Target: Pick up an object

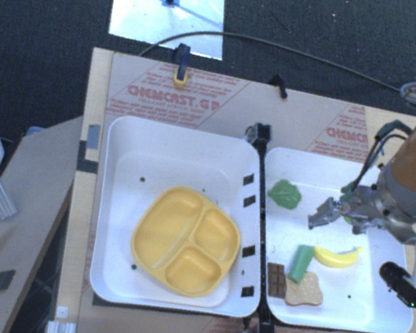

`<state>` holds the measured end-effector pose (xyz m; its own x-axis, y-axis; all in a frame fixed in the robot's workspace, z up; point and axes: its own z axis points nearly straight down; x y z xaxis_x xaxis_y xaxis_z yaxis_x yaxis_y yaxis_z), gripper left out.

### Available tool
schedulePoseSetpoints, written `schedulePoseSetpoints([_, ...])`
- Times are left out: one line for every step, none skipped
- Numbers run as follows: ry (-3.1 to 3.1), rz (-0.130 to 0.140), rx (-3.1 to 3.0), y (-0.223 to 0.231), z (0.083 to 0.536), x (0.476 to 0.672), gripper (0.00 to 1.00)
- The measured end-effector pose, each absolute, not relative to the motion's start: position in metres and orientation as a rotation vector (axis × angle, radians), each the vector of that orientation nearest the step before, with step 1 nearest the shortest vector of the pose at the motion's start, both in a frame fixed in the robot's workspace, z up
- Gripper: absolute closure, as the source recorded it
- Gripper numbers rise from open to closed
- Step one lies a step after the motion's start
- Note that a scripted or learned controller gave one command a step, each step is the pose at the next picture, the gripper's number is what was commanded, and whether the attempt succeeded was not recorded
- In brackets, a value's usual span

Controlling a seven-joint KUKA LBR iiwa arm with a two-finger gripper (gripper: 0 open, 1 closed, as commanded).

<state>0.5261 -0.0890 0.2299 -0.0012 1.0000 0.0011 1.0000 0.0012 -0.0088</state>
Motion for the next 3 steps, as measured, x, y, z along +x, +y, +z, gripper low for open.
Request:
schedulePoseSetpoints([-2.225, -0.001, -2.218, -0.089, 0.235, 0.528, 0.0])
schedulePoseSetpoints([-2.221, 0.003, -2.218, -0.091, 0.176, 0.536, 0.0])
schedulePoseSetpoints([-2.221, 0.002, -2.218, -0.09, 0.134, 0.537, 0.0])
